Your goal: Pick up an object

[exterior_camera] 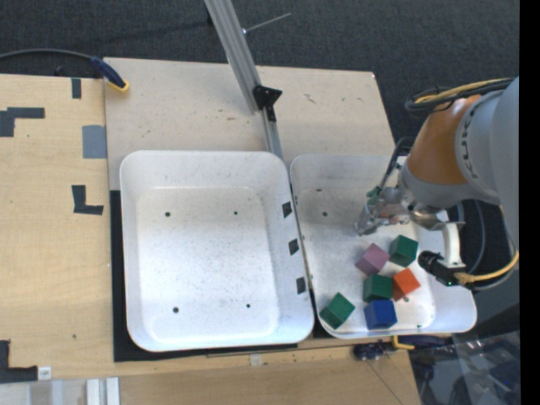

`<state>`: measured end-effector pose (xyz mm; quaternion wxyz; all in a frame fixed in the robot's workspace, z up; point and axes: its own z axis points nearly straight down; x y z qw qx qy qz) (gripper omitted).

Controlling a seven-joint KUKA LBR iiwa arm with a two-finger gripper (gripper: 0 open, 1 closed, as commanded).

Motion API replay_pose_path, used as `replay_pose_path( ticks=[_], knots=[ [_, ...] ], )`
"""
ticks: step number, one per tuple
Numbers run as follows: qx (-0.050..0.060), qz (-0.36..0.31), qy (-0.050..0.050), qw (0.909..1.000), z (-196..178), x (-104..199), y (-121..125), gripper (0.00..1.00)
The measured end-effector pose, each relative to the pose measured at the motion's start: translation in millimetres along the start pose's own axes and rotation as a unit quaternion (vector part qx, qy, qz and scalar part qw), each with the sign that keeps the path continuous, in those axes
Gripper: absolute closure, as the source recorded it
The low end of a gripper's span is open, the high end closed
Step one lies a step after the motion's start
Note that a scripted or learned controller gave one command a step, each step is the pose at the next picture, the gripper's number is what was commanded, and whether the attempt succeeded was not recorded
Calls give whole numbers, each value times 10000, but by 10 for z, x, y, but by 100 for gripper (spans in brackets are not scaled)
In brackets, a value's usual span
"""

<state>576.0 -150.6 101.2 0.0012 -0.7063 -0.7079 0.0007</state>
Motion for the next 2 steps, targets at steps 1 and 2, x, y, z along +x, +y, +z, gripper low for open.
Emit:
replay_pose_path(
  ticks=[1, 2],
  knots=[
    [-36, 0, -7, 10000, -578, 95, -7, 100],
    [-32, 3, -7, 10000, -1031, 142, -52, 100]
  ],
)
